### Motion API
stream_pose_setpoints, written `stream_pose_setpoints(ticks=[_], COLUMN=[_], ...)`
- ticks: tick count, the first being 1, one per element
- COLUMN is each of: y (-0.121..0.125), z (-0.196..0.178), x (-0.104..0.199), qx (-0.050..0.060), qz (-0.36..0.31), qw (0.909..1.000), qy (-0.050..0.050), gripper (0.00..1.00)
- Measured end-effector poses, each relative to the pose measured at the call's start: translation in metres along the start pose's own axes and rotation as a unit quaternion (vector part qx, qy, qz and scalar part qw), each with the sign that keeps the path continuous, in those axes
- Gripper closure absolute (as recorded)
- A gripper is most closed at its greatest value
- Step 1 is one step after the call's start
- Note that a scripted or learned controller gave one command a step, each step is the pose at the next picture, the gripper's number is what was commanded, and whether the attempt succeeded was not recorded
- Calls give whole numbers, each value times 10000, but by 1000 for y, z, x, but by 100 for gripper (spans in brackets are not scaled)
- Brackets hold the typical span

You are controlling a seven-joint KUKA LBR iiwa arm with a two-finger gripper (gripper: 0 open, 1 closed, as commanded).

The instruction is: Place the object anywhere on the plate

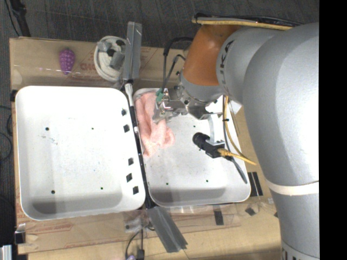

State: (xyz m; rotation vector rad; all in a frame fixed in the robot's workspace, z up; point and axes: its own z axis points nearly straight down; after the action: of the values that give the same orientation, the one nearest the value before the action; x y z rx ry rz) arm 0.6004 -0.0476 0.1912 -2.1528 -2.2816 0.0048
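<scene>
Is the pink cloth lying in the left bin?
No, the pink cloth lies in the right bin, against its left wall, under the end effector.

Up and to the right of my jaws, on the grey casing of my arm (233,64) beside the orange band (209,53), dark lettering runs along the shell. It is too foreshortened for me to read. I find nothing else legible.
</scene>
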Motion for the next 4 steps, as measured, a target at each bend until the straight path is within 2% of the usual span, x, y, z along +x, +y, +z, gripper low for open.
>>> stream_pose_setpoints(ticks=[1, 2, 3, 4], y=[0, -13, -26, -51], z=[-40, -48, -52, -38], x=[1, 54, 96, 144], qx=[-11, 1, 2, 3], qz=[-43, -2066, -3988, -5752], qw=[10000, 9784, 9170, 8180], qy=[-3, -8, -13, -13], gripper=[100, 100, 100, 100])
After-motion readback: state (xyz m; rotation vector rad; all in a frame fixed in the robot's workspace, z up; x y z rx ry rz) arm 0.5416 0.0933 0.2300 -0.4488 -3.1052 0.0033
